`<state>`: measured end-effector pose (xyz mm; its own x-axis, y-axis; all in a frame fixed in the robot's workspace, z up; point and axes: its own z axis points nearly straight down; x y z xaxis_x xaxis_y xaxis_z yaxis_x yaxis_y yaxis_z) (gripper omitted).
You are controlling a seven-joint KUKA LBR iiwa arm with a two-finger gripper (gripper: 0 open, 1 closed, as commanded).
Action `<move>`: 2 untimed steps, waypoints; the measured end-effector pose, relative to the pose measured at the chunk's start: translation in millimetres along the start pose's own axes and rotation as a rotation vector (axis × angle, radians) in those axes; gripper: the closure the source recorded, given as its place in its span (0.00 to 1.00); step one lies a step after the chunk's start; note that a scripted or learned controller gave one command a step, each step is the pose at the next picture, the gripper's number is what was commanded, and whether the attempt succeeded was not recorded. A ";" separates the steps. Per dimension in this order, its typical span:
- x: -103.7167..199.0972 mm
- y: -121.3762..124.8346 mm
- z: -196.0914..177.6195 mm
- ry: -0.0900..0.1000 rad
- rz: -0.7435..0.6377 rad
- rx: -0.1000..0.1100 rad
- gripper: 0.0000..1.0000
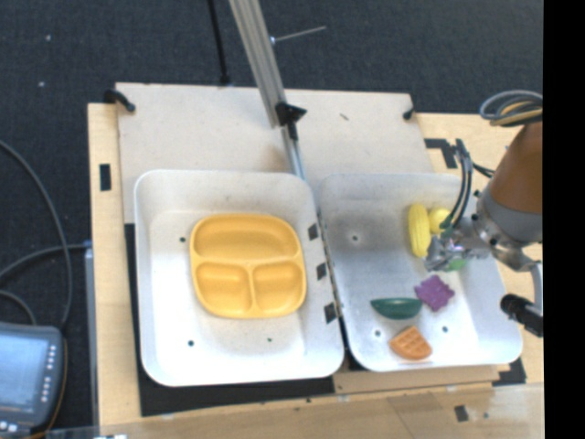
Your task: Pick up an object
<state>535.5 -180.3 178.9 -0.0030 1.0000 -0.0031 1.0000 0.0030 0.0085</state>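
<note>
Orange waffle toy (pixel 410 343) lies at the near edge of the right bin (pixel 366 210), with a dark green bowl-shaped piece (pixel 396 307) and a purple block (pixel 434 293) just behind it. Farther back, a yellow corn cob (pixel 419 230) rests upright beside the end effector (pixel 445 252), which hovers low over the bin; whether it grips anything cannot be told. A yellow divided plate (pixel 248 264) sits in the left bin (pixel 164 199) on the table (pixel 219 122).
</note>
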 end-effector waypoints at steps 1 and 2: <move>-1.5 2.0 -25.4 0.001 0.000 0.003 1.00; 46.0 21.1 -21.8 0.004 -0.004 0.006 1.00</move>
<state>556.3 -134.2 200.8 -0.0071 1.0000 0.0009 1.0000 0.0071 0.0024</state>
